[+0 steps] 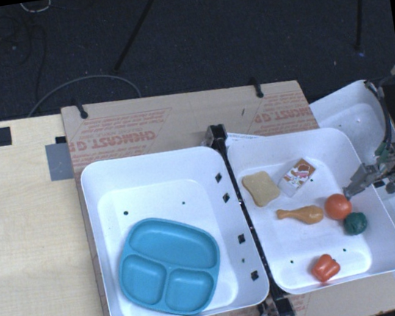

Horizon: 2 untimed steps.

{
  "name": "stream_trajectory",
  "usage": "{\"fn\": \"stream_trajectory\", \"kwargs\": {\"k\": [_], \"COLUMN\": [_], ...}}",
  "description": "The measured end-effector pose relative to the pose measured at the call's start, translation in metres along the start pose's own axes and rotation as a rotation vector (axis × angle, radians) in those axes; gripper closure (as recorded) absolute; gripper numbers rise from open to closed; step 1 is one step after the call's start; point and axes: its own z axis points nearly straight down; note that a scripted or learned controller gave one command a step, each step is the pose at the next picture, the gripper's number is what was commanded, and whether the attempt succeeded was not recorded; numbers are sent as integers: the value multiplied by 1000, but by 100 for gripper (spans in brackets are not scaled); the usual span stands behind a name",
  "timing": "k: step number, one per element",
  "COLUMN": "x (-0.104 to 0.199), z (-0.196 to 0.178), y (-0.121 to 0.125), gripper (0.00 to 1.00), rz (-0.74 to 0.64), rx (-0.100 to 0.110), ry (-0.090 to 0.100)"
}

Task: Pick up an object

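I see a pale wood desk (25, 240) under dark carpet and cables; a cardboard sheet (177, 123) lies beneath two white bins. Using the tomato (337, 206) as landmark: the right bin (366, 164) holds it; the left bin (105, 183), well to its left, carries a blue tray (170, 266).

The pincer (353, 189) sits just right of the tomato, above it, tip near or touching it; I cannot tell how far it is spread, and nothing shows between its fingers.

Chicken leg (301, 214) just left of the tomato, bread (261, 188) further up-left, small packet (297, 175) above-left, green ball (355, 223) just below-right, red pepper (325, 267) below.

Cardboard print reads mirrored, roughly "CHEMCRST"; the packet label is illegible.
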Motion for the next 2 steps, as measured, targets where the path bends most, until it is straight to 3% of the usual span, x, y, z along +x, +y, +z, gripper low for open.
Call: {"fn": "stream_trajectory", "kwargs": {"k": [1, 2], "x": [1, -3], "z": [-6, 37], "y": [2, 6], "gripper": [0, 0], "rz": [-4, -3], "rx": [-11, -9], "ry": [-2, -2]}}
